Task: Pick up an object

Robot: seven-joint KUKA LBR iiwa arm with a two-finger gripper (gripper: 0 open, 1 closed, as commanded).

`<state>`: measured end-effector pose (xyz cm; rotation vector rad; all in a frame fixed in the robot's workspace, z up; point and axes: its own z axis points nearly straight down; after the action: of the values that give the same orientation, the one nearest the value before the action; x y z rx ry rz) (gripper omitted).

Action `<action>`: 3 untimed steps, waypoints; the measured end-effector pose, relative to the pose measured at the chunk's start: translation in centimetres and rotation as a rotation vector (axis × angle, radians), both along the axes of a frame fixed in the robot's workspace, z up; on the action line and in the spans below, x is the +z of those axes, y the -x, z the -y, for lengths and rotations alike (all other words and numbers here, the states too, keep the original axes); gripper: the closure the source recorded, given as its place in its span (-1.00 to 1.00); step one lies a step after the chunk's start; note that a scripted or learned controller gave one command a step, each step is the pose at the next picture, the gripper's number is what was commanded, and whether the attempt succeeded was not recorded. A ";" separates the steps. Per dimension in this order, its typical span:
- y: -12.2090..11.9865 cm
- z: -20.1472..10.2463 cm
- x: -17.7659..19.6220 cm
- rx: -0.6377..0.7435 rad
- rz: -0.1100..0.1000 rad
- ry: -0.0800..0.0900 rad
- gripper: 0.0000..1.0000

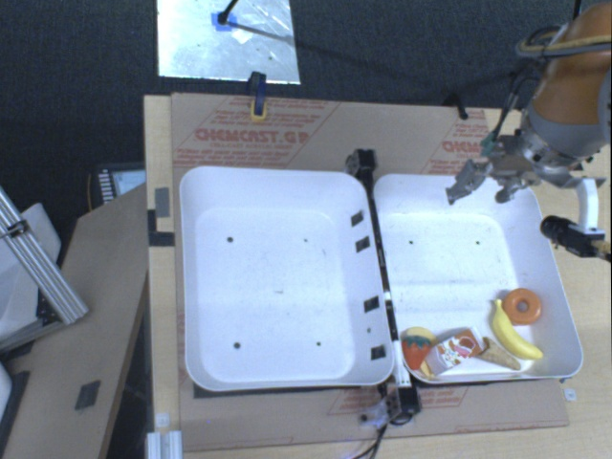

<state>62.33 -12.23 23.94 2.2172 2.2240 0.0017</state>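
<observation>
Gripper: the grey two-finger gripper (486,182) hovers at the far edge of the right shallow white plastic bin (449,247); jaws look apart and empty, though small here.
Objects: curved yellow banana (513,333), round orange ring (522,305), in the near corner.
Advice: travel to the banana, descend straight, close across its width.

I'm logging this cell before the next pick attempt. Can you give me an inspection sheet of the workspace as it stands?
Surface: two shallow white bins side by side, left bin and right bin, on brown cardboard.
Job's things: banana, orange ring-shaped toy, red-and-white packet, round orange-red item, tan wedge, all bunched in the right bin's near corner.
Clutter: nothing seen.
Grippers: gripper open, jaws empty, above the right bin's far edge.
Cables: dark leads near the bench's front edge.
Surroundings: silver sheet, yellow clamp, aluminium frame.
</observation>
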 end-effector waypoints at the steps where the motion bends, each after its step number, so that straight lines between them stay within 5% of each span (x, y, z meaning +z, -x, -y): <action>1: 2.1 5.9 5.1 -0.006 0.005 0.004 -1.00; 2: 5.2 0.5 13.3 0.005 0.008 0.000 -1.00; 3: 9.4 -8.6 27.2 0.011 0.019 -0.003 -1.00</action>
<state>52.97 -3.59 51.15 2.1966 2.2279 0.0257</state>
